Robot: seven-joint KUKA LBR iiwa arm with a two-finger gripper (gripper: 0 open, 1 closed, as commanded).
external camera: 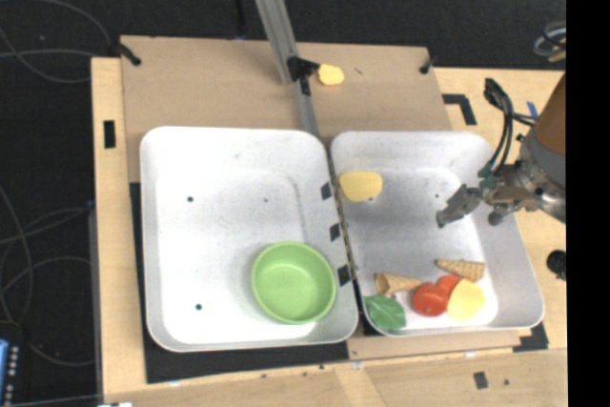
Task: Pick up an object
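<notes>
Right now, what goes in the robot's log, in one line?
gripper: above right bin, holding nothing | toys: front of right bin | green bowl: left bin

From my feed I see two shallow white bins side by side on a tan bench (381, 376): the left bin (191, 176) and the right bin (419, 157), their inner walls touching. A grey metal post (272, 10) slants up from the back of the seam between them, with a small black bracket (303, 69) at its foot. Just beside that bracket a small yellow piece (331, 75) lies on the brown board (210, 81) behind the bins. Thin cables (38, 24) loop over the dark floor at the left.
</notes>
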